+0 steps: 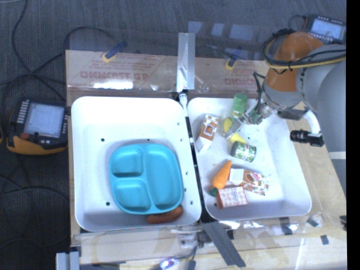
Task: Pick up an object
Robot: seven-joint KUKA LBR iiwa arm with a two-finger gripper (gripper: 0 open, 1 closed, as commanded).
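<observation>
One carrot [222, 174]; one can [243, 151]

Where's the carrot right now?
In the camera view, the carrot lies in the right bin, toward its lower left, just below the small can and above the red packet.
</observation>
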